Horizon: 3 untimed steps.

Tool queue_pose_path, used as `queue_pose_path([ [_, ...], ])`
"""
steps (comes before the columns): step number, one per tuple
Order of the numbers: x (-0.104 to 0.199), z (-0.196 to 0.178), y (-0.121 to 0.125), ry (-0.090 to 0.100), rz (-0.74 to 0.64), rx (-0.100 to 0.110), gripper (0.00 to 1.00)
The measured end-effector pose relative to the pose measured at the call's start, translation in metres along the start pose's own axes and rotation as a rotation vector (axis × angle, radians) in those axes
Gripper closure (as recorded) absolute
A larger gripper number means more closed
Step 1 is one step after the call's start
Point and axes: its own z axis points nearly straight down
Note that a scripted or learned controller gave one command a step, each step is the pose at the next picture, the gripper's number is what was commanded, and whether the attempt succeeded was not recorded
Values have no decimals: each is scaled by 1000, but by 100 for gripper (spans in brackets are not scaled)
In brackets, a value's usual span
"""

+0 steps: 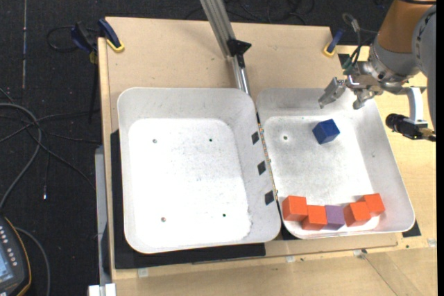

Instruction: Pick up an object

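The arm (pixel 406 24) enters from the right and is cut off by the frame edge, so its upper links cannot be inspected; the orange band and grey wrist are the parts on view. The gripper (pixel 345 95) hangs over the far right portion of the right bin (pixel 388 156), with its two fingers spread apart and nothing between them. One finger (pixel 331 91) points left toward the bin's far rim, the other (pixel 362 100) sits to its right; fine detail of the fingertips is hard to make out at this resolution. A blue block (pixel 325 131) lies on the floor of the right bin, near the gripper but apart from it, on its near side and slightly left. Along the near wall of the same bin runs a row of blocks: an orange block (pixel 295 207) at the left end, a second orange block (pixel 316 216) touching it, a purple block (pixel 335 215) next, then two more orange blocks (pixel 365 209) at the right end; the blocks press together, so their hidden faces cannot be judged. The left bin (pixel 139 114) lies beside the right bin, their edges overlapping at the middle. A metal pole (pixel 211 0) crosses the far side of the bench (pixel 173 52) at a slant and its top is cut off.
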Motion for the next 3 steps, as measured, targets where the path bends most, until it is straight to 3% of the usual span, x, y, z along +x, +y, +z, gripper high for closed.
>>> queue_pose_path([
  [1, 33, 67, -28, 3, 4, 8, 0],
  [2, 43, 42, -48, 5, 5, 13, 0],
  [3, 61, 79, -61, 6, 2, 16, 0],
])
